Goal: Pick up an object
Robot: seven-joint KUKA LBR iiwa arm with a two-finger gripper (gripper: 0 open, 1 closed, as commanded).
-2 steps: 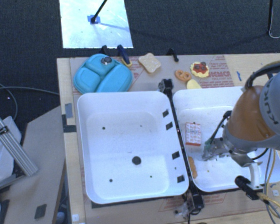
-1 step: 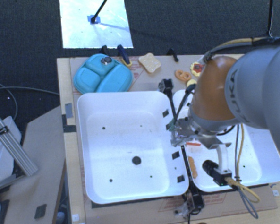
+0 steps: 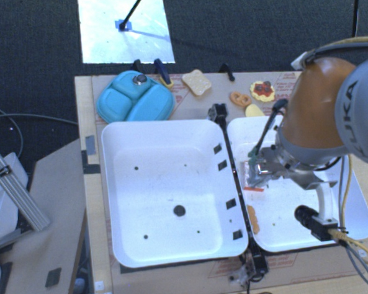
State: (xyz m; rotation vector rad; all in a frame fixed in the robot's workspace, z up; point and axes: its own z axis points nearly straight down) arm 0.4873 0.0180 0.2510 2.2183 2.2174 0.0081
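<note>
Grey arm (image 3: 355, 102), orange band (image 3: 312, 104), yellow cable (image 3: 347, 226)

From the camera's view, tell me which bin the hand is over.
The right bin. The hand hangs over its left part, near the divider; the left bin sits apart from the arm and holds a small dark object.

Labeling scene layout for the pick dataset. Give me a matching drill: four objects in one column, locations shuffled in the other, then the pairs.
Things:
1. blue divided plate
2. toast slice
3. small dark disc
4. gripper

Places:
A. over the right bin, near its left wall
B. on the floor of the left bin
C. on the bench behind the left bin, at its far left corner
D. on the bench behind the bins, near the gap between them

Pairs: 1-C, 2-D, 3-B, 4-A
</note>
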